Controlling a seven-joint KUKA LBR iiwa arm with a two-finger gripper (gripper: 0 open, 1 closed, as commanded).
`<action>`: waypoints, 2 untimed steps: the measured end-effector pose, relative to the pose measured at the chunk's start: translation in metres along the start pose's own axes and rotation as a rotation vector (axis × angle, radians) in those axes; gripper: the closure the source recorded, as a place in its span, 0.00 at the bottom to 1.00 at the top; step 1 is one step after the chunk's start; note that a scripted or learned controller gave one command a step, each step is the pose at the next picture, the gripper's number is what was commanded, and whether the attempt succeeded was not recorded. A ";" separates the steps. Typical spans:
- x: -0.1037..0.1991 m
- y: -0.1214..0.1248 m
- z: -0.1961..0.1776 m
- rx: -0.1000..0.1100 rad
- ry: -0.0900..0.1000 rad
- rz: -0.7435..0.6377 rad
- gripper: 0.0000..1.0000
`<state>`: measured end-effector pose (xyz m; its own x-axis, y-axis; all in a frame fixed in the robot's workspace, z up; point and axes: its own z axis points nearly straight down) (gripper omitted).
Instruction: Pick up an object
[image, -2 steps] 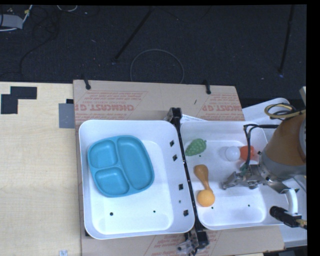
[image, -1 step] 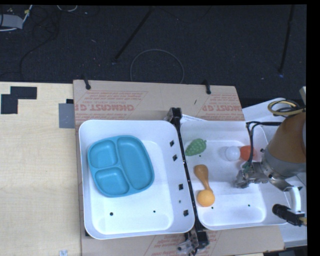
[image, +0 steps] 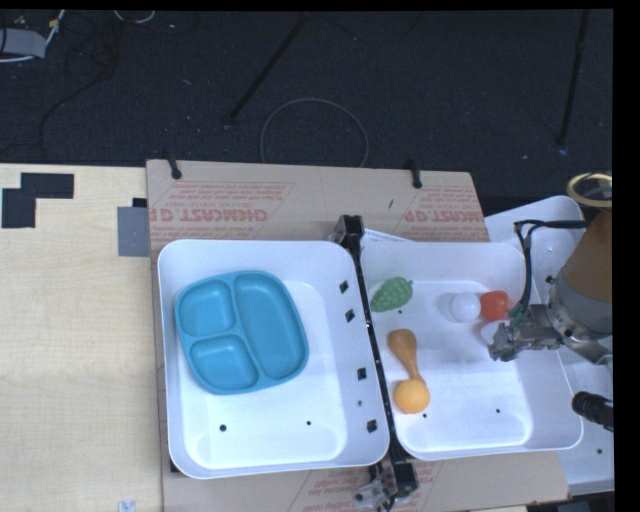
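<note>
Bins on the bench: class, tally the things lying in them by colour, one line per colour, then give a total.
Blue: 1, the divided plate
Green: 1, the leafy toy
Orange: 1, the rattle-shaped toy
White: 1, the ball
Red: 1, the small piece
Total: 5

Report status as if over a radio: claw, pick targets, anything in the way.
Claw low at right bin's right side, grip state unclear. Red object and white ball just beyond it, untouched. Orange maraca-like toy, green item farther left. Nothing blocking.
</note>
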<state>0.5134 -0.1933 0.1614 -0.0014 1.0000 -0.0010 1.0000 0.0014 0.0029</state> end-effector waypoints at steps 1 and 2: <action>-0.006 0.000 -0.044 0.000 0.000 0.001 1.00; -0.004 0.002 -0.086 0.001 0.000 0.000 1.00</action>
<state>0.5149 -0.1968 0.2479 -0.0018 1.0000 -0.0007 1.0000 0.0018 0.0024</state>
